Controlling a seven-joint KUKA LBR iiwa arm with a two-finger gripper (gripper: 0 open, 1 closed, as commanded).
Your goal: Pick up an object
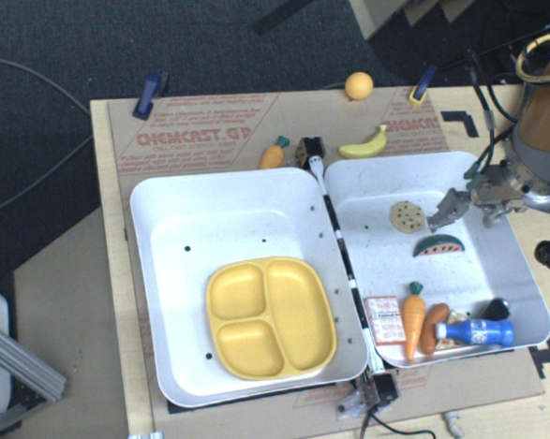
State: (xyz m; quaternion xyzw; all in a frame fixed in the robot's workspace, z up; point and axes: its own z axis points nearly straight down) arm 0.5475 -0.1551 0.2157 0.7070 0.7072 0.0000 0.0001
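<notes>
Left bin (162, 212) held a yellow tray (270, 315), three-compartment, sitting at its 6 o'clock. Stiff plastic, light, but too wide and flat for a pinch grip; the rim would be the only hold, I'd skip it.

Right bin (366, 175), going left to right: red-and-white card (383, 319) at 7 o'clock, flat, hard to get under. Carrot (413, 320) just beside it, orange with a green top, looked like a rigid, light toy; best taken across the mid-body. Sausage (433, 328) touching the carrot, rounded, likely slippery. Blue bottle (475, 333) lying flat at 5 o'clock, black cap (496, 309) end to the right; it'd roll, so grip across the barrel. Cookie (406, 216) at 11 o'clock, a brown disc with dark chips, thin and flat. Melon slice (438, 245) near centre, red with a green rind, also thin.

Tool (446, 209) was at the bin's 1 o'clock, just right of the cookie and above the melon slice. Nothing between the fingers; spread too blurred, can't tell the opening.

Nearest candidate was the cookie, though judging by shape the carrot was the easier pick. Banana (365, 143) and small carrot (272, 155) sat on the counter (203, 125) at 12 o'clock, outside the bins.
</notes>
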